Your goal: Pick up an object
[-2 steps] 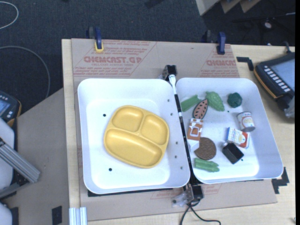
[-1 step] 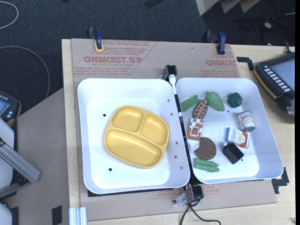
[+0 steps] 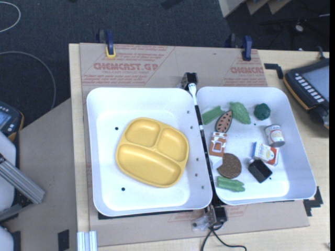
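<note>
Objects for picking all lie in the right bin [image 3: 294,156], and I place them from the brown disc [image 3: 229,166] near its front. Just in front of the disc lies a green pod [image 3: 230,184], its long axis running left to right. To the disc's right sits a black block [image 3: 259,170], turned corner-on, with a white-and-red packet [image 3: 265,153] just behind it. Behind the disc an orange-and-white carton [image 3: 218,144] stands with its long axis front to back. Farther back, the watermelon slice [image 3: 224,122] slants from near-left to far-right, tip pointing away. A small can [image 3: 274,134] lies well right of the disc. Left of the disc, in the left bin [image 3: 97,140], rests a yellow divided plate [image 3: 152,151]. Whether my gripper is released or clenched I cannot tell.
</note>
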### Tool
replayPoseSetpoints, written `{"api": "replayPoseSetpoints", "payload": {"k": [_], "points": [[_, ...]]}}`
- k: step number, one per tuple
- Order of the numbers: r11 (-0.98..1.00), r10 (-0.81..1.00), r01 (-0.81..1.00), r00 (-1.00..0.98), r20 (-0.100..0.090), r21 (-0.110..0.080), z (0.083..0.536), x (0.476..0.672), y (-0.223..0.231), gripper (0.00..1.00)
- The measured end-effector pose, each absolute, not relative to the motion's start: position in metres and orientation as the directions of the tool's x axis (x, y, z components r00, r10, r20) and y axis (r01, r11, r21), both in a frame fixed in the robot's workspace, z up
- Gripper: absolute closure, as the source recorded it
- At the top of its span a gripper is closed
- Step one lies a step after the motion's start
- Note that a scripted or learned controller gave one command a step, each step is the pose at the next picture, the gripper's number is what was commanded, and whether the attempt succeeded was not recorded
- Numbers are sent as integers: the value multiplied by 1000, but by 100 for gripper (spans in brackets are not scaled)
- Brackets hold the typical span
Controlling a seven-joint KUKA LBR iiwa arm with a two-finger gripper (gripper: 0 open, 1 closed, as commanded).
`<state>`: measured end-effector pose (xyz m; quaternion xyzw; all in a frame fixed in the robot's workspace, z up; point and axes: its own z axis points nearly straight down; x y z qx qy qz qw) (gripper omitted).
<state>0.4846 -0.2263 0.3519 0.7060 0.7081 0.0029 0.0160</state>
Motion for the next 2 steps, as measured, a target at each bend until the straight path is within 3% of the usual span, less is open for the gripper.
{"api": "replayPoseSetpoints", "payload": {"k": [2], "points": [[6,1000,999,-5,-24,34,373,486,-227,100]]}}
